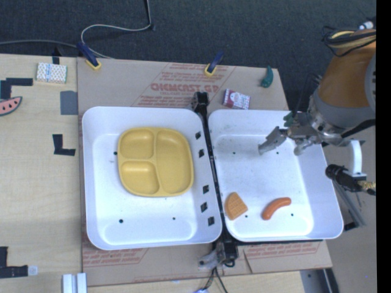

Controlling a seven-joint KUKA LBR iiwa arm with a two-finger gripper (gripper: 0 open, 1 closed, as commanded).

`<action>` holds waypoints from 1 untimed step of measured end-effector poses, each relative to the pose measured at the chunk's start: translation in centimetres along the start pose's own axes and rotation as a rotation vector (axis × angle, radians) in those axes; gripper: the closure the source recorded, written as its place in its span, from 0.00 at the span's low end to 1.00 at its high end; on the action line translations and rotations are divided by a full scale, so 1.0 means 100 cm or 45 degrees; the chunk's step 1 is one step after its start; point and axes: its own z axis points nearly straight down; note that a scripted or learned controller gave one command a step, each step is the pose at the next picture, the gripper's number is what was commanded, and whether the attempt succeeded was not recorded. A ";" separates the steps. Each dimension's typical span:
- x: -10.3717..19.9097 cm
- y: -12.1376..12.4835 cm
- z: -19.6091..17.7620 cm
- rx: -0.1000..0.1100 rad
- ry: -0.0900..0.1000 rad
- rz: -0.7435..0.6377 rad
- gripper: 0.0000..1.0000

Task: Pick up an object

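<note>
Gripper point(287, 140) hangs over the upper right part of the right bin point(317, 224); two grey fingers point(269, 143) splay apart, one reaching toward the bin's middle, the other shorter and nearer the bin's right wall; fingers stand open with nothing between them. Arm point(348, 84) comes in from beyond the bin's right rim; orange band above the wrist, grey housing below; its upper part is cut off by the frame edge.

Right bin holds two things, both near its lower wall and well apart from the gripper: an orange sausage-shaped piece point(276, 208), lying at a slight tilt, and to its left a tan, roughly square piece point(235, 205) like a cracker or toast; the two lie near each other, not touching. Bin floor carries fine dark specks.

Left of the right bin, touching it along a black clipped seam, sits the left bin point(98, 224); in it a yellow divided plate point(155, 162) with three compartments, lying flat toward the upper middle.

Above the right bin's top rim, on the cardboard sheet point(177, 87): a small red-and-white packet point(235, 99), print too small to read; a teal object point(267, 77) further right, shape unclear. Far left of the left bin, a pink slice-shaped item point(8, 105) cut by the frame edge.
</note>
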 end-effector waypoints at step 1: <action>0.001 0.035 0.140 0.002 0.000 0.000 0.00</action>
